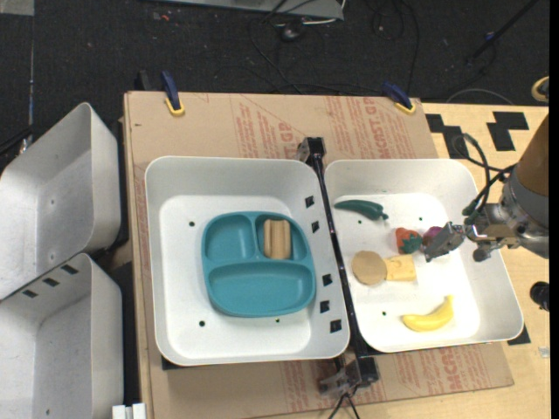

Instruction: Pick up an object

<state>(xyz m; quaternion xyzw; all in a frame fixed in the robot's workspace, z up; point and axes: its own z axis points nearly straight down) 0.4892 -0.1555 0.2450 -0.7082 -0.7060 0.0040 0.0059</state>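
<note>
A: Objects for picking lie in the right bin (493, 273): a green pepper (360, 208) near its back left, a red piece (406, 236) touching a small purple piece (432, 233), a round tan disc (369, 268) that touches a pale yellow block (403, 270), and a yellow banana (428, 316) toward the front.

B: And the hand?

A: The hand (439, 243) reaches in from the right, low over the middle of that bin, its dark tip just beside the purple piece and the red piece. Whether it is open or closed I cannot tell, and nothing can be made out gripped in it.

B: What about the other bin?

A: The left bin (170, 260) carries a teal divided tray (258, 269), with a tan ridged roll (277, 238) in the tray's upper right compartment.

B: Anything around them?

A: Both bins sit side by side on a brown board over the table (262, 125), fixed at the back with two yellow-tipped clamps (174, 101). Two more white bins (57, 260) stand off to the left, tilted
</note>
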